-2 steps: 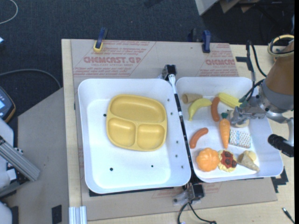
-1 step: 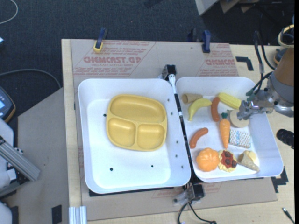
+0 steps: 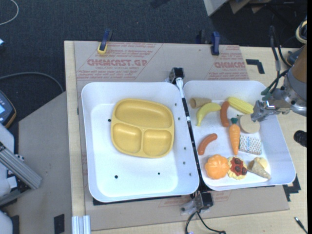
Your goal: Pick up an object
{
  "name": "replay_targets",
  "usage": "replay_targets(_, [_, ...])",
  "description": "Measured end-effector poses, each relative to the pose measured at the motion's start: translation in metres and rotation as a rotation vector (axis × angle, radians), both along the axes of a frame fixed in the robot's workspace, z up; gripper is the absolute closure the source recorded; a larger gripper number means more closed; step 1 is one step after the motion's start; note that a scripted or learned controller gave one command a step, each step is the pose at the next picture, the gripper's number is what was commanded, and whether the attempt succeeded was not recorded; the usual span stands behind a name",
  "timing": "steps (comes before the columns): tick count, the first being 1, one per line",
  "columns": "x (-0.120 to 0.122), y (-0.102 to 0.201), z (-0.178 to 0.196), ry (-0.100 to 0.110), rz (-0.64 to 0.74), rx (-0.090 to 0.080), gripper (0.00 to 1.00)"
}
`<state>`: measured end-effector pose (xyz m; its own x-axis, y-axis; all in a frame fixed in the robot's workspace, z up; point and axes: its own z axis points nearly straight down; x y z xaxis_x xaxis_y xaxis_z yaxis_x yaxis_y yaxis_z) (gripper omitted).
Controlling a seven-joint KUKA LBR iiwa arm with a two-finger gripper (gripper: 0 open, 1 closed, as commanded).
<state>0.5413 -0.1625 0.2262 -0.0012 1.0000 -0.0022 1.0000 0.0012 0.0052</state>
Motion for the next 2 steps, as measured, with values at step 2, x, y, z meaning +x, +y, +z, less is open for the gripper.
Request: replay_targets(2, [-0.020,0.094,0.011,0.007,0.005,0.005,1.00])
